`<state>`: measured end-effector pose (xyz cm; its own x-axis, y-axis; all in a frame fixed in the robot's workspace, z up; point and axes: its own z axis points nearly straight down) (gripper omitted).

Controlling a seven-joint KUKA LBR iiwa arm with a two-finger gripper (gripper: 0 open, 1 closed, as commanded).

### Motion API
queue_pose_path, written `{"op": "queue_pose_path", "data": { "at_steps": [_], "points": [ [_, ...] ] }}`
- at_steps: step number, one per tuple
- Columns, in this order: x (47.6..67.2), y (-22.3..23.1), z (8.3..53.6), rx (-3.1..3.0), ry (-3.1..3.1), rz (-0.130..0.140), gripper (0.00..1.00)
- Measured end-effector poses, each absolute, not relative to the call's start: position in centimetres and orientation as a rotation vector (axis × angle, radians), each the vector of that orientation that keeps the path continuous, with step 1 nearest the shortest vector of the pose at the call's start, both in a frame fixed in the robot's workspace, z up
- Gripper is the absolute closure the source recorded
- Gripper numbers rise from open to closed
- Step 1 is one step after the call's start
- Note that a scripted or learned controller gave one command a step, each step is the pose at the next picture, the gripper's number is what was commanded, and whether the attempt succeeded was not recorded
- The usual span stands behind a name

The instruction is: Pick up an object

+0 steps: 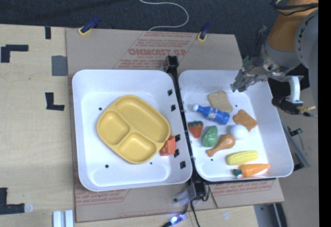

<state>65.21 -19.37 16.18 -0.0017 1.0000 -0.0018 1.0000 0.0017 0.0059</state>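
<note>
One bread slice [220, 100] lies near the fingers [239, 85] — apart, ungrasped.

The arm [289, 40] is grey and rounded, with an orange band above the wrist. At its seven o'clock end sits a dark grey metal end effector [241, 84], small and angular.

Arm [289, 29] reaches in from the right; wrist angled down-left
</note>
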Motion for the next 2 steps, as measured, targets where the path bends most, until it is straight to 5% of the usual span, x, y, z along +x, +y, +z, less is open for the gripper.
{"op": "queue_pose_path", "data": {
  "at_steps": [1, 2],
  "points": [
    [65.17, -18.29, 21.64, 2.215, 2.221, 0.005, 1.0],
    [65.22, -18.22, 22.49, 2.22, 2.223, 0.001, 1.0]
  ]
}}
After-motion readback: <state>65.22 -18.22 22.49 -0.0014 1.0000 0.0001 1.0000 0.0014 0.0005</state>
